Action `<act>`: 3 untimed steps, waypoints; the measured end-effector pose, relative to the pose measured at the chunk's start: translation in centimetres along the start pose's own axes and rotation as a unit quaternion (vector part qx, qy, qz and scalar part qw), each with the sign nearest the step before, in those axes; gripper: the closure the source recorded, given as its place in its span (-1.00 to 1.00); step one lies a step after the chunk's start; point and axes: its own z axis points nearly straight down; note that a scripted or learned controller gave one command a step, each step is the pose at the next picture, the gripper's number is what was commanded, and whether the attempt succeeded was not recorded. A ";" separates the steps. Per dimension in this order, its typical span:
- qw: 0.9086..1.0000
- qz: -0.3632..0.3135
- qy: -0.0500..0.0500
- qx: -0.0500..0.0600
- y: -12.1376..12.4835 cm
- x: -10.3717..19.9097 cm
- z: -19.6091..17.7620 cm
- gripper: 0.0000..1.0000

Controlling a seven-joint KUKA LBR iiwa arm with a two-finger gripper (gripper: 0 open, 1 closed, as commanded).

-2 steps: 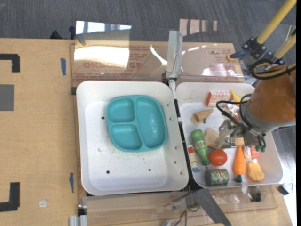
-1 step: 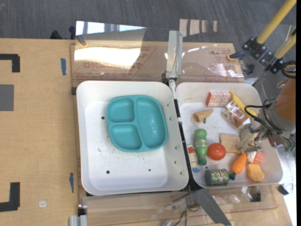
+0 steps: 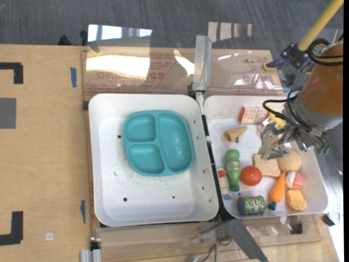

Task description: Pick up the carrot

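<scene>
The claw hangs mid right bin, grip unreadable — presumably staged above the clutter; the carrot lies untouched near the front edge.

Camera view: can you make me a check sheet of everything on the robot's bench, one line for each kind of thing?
Surface: two white bins side by side, left bin and right bin, on a brown bench.
Job's things: carrot lies in the right bin, beside the tomato.
Clutter: teal divided plate in the left bin; green bottle, can, toast slice, bread roll in the right bin.
Grippers: gripper is above the right bin, near the toast slice, apart from the carrot.
Cables: black cable loops beside the arm.
Surroundings: grey carpet behind the bench.
</scene>
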 end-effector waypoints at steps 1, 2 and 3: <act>1.000 0.009 0.009 -0.001 -8.6 3.9 5.3 1.00; 0.999 -0.045 0.000 0.003 -8.6 2.3 -8.2 1.00; 0.996 -0.090 0.003 0.000 -9.2 -1.3 -11.6 1.00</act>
